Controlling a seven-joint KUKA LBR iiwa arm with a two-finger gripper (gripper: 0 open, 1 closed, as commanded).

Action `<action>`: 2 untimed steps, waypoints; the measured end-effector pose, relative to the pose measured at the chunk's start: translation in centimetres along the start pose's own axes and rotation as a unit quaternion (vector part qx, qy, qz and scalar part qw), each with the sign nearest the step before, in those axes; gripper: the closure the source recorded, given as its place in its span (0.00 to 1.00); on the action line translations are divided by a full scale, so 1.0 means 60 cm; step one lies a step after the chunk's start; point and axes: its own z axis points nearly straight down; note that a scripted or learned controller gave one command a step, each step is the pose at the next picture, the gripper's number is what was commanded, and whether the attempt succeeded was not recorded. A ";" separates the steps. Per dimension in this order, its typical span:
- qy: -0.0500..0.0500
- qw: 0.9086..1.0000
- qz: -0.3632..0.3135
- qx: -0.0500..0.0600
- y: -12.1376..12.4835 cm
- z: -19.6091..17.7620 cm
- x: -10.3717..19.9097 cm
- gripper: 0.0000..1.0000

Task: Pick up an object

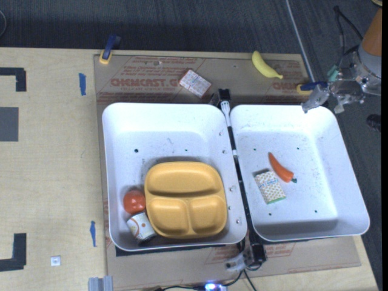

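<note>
Raised over right bin's [322, 222] far corner: pincer [337, 94], spread or pressed together impossible to tell. Well apart, mid-bin: carrot [281, 167] just beside packet [270, 187]. Could snag both if lowered between.

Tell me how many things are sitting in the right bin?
2. An orange carrot lies near the middle of the right bin, and a small patterned packet lies just below and left of it, close by. Nothing looks hidden there.
</note>
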 end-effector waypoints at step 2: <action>-0.001 1.000 0.001 -0.001 -0.140 0.225 0.062 0.00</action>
